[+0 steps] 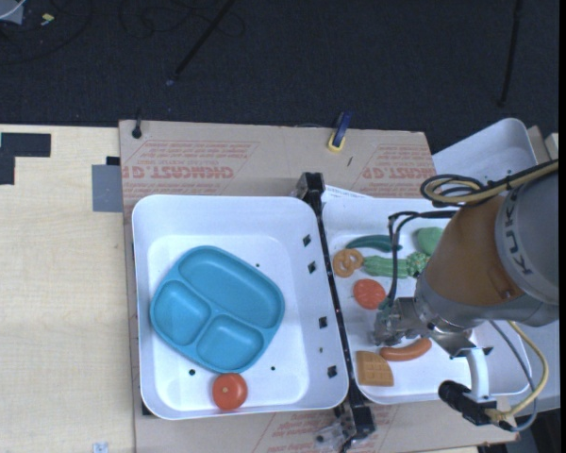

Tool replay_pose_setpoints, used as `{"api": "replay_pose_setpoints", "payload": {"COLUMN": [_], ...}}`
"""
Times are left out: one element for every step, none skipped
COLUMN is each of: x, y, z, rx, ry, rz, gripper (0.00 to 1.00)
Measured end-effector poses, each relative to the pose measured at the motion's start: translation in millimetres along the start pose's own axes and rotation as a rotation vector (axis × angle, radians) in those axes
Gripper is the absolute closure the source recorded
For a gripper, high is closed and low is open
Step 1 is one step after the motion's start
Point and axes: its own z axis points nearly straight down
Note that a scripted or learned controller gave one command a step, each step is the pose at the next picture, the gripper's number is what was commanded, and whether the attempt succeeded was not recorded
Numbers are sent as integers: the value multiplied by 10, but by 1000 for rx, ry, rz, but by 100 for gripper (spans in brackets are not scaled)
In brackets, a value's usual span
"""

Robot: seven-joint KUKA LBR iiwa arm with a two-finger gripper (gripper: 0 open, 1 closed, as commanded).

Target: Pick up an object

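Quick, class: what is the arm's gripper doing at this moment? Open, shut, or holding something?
Gripper: cannot be told; it sits low in the right bin beside the sausage, with nothing seen held.

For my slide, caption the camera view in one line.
KUKA arm's gripper lowered among toy foods in right bin, beside a hot dog; blue divided plate in left bin.

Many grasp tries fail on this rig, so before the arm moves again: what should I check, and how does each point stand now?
1. End effector over the right bin: ok.
2. A target close by: ok, the sausage lies just beside it, the red tomato a little above.
3. Anything held between the fingers: cannot tell.
4. Neighbours crowding the sausage: not ok, the cracker lies right next to it.
5. Left bin contents apart from the arm: ok, the blue tray and red ball lie there.
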Motion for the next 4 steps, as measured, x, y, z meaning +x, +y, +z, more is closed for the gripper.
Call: {"api": "replay_pose_setpoints", "payload": {"x": [44, 71, 66, 607], "y": [36, 133, 134, 253], "z": [-598, -1143, -1302, -1356], "rx": [-5, -7, -4, -2], "ry": [-2, -2, -1, 0], "rz": [-8, -8, -8, -12], "gripper": [100, 100, 100, 100]}}
